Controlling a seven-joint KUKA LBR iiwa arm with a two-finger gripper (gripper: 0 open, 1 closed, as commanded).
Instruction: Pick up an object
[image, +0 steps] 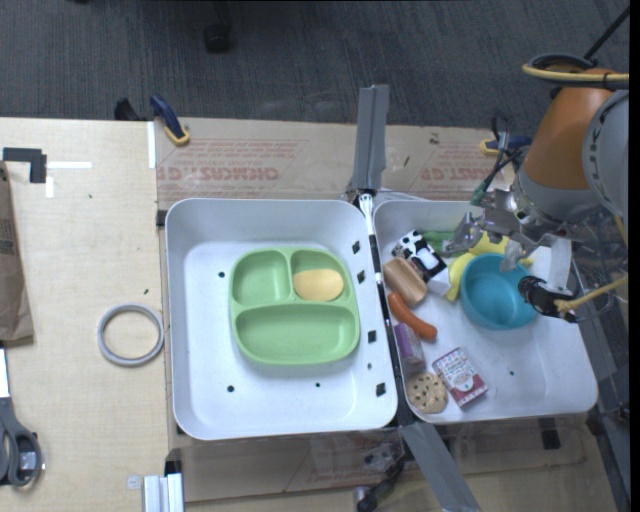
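Note:
My gripper (497, 238) hangs over the far part of the right bin (560, 385), just above the rim of a blue bowl (497, 293) and a yellow banana-like toy (463, 270). To the left of these lie a black-and-white cow toy (420, 250), a hot dog bun (405, 280) and an orange sausage (414, 316). Near the front of the bin are a purple item (407, 346), a cookie (428, 392) and a red-and-white packet (461, 377). I see nothing lifted off the bin floor.
The left bin (200, 380) holds a green divided plate (295, 330) with a yellow lump (319, 285) in its far right section. On the bench to the left lie a tape ring (130, 333) and scissors (15, 455). A metal divider (372, 140) stands between the bins.

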